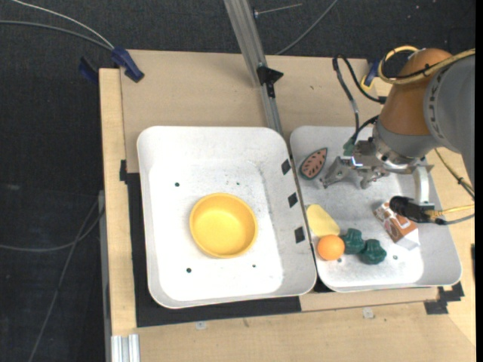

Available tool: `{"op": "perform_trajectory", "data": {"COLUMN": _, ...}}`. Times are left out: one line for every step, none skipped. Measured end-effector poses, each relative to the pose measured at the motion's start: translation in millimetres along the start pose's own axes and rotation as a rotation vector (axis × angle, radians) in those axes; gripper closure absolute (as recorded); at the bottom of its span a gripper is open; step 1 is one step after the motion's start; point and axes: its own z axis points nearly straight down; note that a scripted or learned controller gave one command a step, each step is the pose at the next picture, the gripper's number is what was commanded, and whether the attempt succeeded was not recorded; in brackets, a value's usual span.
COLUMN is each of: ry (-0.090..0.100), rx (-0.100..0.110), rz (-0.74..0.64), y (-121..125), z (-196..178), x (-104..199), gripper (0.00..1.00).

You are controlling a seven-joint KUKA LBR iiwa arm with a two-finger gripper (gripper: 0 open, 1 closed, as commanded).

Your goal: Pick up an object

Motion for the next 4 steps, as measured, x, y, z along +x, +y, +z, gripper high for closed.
{"op": "perform_trajectory", "data": {"ry": 0.001, "rx": -0.012, "rz": 0.0, "y": 2.9, "z": -18.0, "x": 0.8, "gripper": 1.0}}
{"op": "perform_trajectory", "data": {"ry": -0.006, "rx": -0.027, "rz": -0.002, "y": 2.7, "z": -85.6, "x": 3.2, "gripper": 1.0}}
{"op": "perform_trajectory", "data": {"ry": -0.005, "rx": -0.027, "rz": -0.002, "y": 3.9, "z": -143.6, "x": 3.9, "gripper": 1.0}}
{"op": "perform_trajectory", "data": {"ry": -0.006, "rx": -0.029, "rz": -0.002, "y": 4.5, "z": -201.4, "x": 4.6, "gripper": 1.0}}
